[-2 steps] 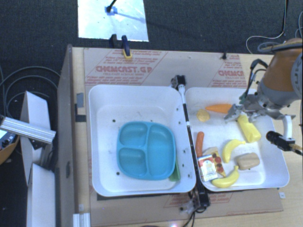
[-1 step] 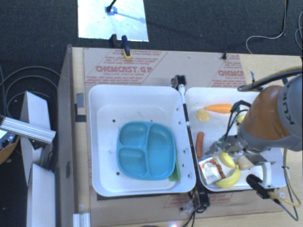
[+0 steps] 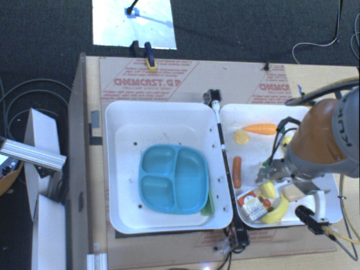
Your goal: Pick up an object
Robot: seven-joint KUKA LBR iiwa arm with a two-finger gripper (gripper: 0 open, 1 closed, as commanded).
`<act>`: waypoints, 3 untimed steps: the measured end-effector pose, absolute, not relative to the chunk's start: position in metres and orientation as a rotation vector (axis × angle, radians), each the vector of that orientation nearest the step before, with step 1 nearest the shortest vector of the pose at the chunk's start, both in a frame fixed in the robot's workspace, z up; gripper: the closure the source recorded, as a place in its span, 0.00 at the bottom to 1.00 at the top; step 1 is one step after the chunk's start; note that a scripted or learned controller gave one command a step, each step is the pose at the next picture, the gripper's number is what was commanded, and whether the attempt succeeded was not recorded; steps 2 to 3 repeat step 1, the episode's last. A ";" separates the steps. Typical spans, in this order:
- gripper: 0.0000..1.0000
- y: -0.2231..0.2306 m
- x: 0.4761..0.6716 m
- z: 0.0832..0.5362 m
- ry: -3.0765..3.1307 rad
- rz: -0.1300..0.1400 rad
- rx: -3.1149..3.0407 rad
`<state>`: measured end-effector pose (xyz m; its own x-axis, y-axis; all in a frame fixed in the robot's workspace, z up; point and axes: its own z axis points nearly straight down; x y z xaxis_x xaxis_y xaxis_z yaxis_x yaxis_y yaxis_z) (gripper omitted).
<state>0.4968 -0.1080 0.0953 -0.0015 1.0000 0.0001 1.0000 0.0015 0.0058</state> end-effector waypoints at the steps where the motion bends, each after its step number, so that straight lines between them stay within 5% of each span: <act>1: 1.00 -0.016 0.529 0.190 2.233 0.018 2.200; 3: 1.00 -0.016 0.529 0.190 2.233 0.018 2.200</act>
